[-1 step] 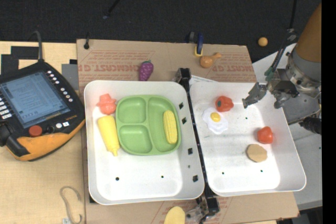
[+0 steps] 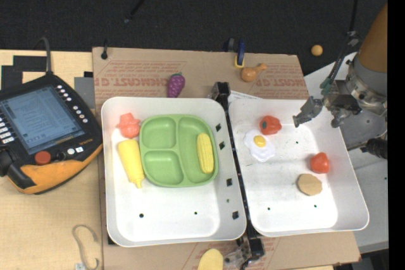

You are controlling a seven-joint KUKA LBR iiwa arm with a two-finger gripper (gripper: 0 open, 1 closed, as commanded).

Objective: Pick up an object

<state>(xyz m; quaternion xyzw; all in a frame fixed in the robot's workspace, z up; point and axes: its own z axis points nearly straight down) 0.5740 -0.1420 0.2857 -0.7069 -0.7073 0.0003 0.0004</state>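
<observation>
At the far left a teach pendant (image 2: 44, 129) with an orange underside lies on the bench, well apart from the bins. The left bin (image 2: 166, 224) has bare white floor along its near half; its far half is taken by a green divided plate (image 2: 174, 155) with a corn cob (image 2: 205, 152) in its right compartment, a yellow toy (image 2: 130, 161) lying just beside the plate's left edge, and a pink toy (image 2: 128, 125) at the far left corner. Behind the bins, on cardboard, sit a purple grape toy (image 2: 176, 84) and an orange pear-shaped toy (image 2: 252, 72). The right bin (image 2: 297, 218) holds a fried egg (image 2: 261, 145) near its left wall, a red pepper (image 2: 270, 124) just beyond it, a red strawberry-like toy (image 2: 319, 163) and a tan potato-like toy (image 2: 309, 184) toward the right, with open floor in the near part. The gripper (image 2: 319, 109) hangs above the bin's far right edge, fingers spread with nothing between them, apart from every toy.
</observation>
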